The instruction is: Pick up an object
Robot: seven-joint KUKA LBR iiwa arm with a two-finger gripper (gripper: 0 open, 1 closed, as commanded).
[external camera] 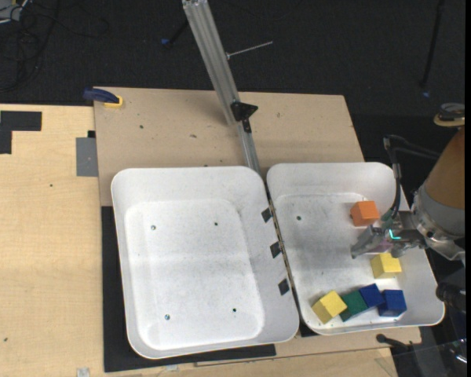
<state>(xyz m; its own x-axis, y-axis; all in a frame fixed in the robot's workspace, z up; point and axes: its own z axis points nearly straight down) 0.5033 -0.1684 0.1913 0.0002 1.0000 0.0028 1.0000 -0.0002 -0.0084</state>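
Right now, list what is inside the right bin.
The right bin holds an orange block, a yellow block, and at its near edge another yellow block, a green block and two blue blocks. The gripper covers whatever lies beneath it.

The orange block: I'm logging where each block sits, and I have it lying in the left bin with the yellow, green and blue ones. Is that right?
Not quite: the bin is wrong. The camera view shows the orange block lying in the right bin, with the yellow block, green block and blue blocks toward that bin's near edge.
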